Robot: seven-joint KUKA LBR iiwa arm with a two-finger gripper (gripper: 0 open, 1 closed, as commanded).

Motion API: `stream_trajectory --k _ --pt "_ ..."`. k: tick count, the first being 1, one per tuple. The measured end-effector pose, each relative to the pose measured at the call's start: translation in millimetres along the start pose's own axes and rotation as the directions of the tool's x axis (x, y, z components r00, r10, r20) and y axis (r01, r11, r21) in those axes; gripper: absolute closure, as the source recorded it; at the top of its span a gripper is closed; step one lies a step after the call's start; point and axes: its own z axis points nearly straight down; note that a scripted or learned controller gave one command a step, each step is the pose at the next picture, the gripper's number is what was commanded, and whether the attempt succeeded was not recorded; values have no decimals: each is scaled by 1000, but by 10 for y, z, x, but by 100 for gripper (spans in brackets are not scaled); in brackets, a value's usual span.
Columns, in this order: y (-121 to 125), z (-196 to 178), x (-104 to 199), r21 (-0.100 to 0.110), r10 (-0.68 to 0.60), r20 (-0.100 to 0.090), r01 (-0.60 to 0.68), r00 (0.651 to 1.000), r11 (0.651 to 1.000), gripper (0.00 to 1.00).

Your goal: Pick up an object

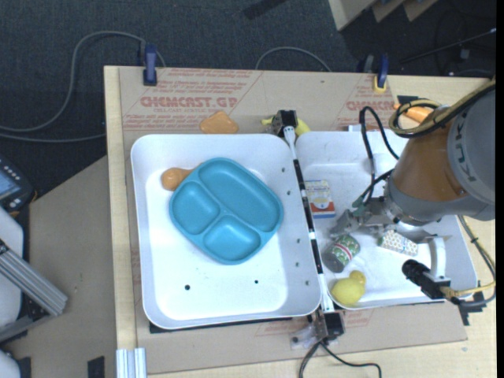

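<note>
Green-patterned small can (343, 250) under my hand (358, 225) looks light, stiff, prob slippery, so I'd pinch its sides; can't tell hand's opening or hold.

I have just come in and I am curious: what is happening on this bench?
A grey and orange robot arm reaches into the right bin, its gripper low among small objects: a green can, a yellow toy and a small carton. Nothing is visibly held. The left bin holds a blue divided tray.
</note>
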Motion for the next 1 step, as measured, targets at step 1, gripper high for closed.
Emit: stream_trajectory --k 1 --pt "10 -100 7 -3 0 1 0 1000 1000 100"
